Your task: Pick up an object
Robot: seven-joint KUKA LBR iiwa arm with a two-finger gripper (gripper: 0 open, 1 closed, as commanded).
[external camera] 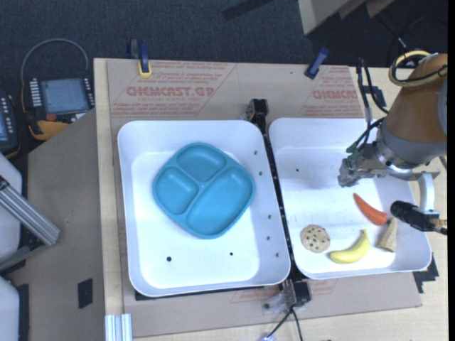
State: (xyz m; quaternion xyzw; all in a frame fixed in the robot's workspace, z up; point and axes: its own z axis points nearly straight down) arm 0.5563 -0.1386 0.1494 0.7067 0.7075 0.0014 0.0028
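Front of right bin [313, 267]: banana [350, 250], curved, lying flat near the front wall. Cookie [314, 238] just left of it, apart. Wedge [387, 237], tan, just right of the banana's upper tip, close to the right wall. Carrot [370, 208], orange-red, lies slantwise above the wedge, its lower end near the wedge top; whether they touch, cannot tell.

Tool [351, 171] hangs over the middle of the right bin, above and left of the carrot, apart from all four items. Nothing seen between its fingers. Fingers apart or together: cannot tell, too dark and small.

Arm [419, 119] comes in from the right, orange band above grey wrist, cables trailing along it.

Left bin [131, 212]: blue plate [204, 189] with three compartments, set near the middle, turned at a slant to the bin walls.

Both bins side by side on the tabletop [206, 84], a brown sheet with red print under them. Two clamps at its far edge.
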